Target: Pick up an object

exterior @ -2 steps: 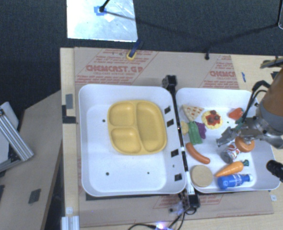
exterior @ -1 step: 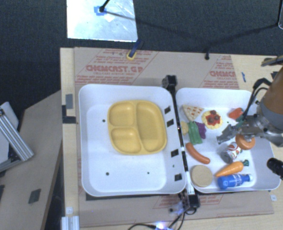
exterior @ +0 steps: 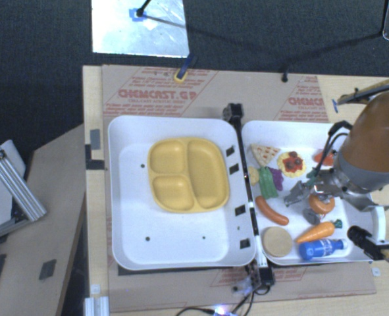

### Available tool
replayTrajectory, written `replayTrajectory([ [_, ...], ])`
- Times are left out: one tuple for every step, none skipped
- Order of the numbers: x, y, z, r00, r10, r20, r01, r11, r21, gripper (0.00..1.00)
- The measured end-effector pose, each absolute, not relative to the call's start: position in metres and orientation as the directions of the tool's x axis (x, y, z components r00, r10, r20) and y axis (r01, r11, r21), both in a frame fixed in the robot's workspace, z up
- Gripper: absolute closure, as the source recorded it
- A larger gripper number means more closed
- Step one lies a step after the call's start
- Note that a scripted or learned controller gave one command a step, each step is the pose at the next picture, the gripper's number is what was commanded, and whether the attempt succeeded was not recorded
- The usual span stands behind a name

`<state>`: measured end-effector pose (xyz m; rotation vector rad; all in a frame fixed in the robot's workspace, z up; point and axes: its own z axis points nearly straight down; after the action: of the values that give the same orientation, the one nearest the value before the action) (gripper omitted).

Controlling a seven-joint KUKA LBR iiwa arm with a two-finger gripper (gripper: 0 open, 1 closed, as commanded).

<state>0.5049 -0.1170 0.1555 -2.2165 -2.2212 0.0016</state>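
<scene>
The arm (exterior: 372,143) is cut off by the right edge and partly hides what may be an orange toy (exterior: 322,204).

Two white bins (exterior: 125,176), one yellow divided tray (exterior: 186,174), and single toy foods: one hot dog (exterior: 272,210), one carrot (exterior: 316,231), one blue bottle (exterior: 322,248), one round cookie (exterior: 277,241), one waffle wedge (exterior: 265,154), one pizza piece (exterior: 291,163).
</scene>
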Motion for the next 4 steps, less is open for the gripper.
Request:
replayTrajectory([
  [0.506,-0.119,0.141,-0.006,1.000,-0.003,1.000,0.006,0.014,0.00],
  [0.509,-0.119,0.091,-0.003,1.000,0.000,1.000,0.003,0.007,0.00],
  [0.510,-0.121,0.104,-0.001,1.000,-0.006,1.000,0.001,0.013,1.00],
  [0.515,-0.116,0.149,-0.005,1.000,-0.001,1.000,0.005,0.006,1.00],
])
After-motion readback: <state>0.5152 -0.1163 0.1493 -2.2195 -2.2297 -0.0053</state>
